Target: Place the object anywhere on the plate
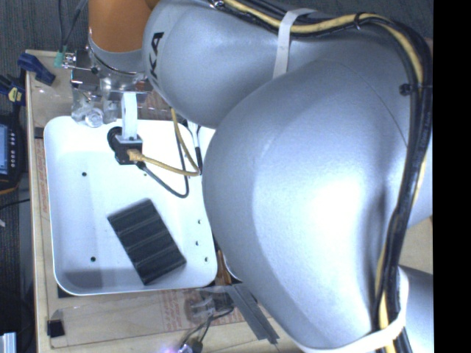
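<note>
A dark grey ribbed rectangular slab lies flat and askew on the floor of the left white bin, towards its near side. My gripper hangs over the far edge of this bin, under the orange wrist band, well apart from the slab. A white bar and a black fitting with a yellow cable hang from the wrist over the bin floor. The bulky grey arm hides the right part of the bin and everything to its right.
The bench's wooden frame runs along the bin's left side, with blue clamps at the far left corner. Metal clutter and cables lie by the bin's near edge.
</note>
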`<state>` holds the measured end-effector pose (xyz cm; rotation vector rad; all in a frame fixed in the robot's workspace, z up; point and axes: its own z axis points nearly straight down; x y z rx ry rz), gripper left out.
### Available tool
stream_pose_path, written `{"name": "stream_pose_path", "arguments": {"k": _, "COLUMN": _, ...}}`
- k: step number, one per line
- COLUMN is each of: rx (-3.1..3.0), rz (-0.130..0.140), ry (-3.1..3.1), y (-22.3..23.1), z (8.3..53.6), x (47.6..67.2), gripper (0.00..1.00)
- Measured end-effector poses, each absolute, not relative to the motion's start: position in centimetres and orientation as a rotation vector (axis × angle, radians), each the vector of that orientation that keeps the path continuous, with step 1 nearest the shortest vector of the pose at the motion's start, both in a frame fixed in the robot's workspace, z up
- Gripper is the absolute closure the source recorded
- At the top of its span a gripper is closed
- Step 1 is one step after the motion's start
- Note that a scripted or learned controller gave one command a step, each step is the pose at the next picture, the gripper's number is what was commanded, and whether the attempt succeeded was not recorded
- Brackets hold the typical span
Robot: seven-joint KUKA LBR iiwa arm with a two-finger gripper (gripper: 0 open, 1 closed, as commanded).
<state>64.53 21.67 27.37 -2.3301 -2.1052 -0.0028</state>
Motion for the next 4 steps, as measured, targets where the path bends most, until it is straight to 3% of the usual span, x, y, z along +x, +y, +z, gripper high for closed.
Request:
{"name": "stream_pose_path", "arguments": {"k": 1, "rx": -2.318, "rz": -0.002, "ry": -2.115, "y": 22.0, "z": 28.3, "x": 64.4, "gripper": 1.0}}
{"name": "stream_pose_path", "arguments": {"k": 2, "rx": -2.062, "rz": 0.011, "ry": -2.365, "y": 21.7, "z": 23.1, "x": 58.6, "gripper": 1.0}}
{"name": "stream_pose_path", "arguments": {"k": 3, "rx": -1.875, "rz": 0.006, "ry": -2.519, "y": 19.1, "z": 17.4, "x": 64.0, "gripper": 1.0}}
{"name": "stream_pose_path", "arguments": {"k": 4, "rx": -1.299, "rz": -0.006, "ry": -2.867, "y": 21.3, "z": 16.2, "x": 65.7, "gripper": 1.0}}
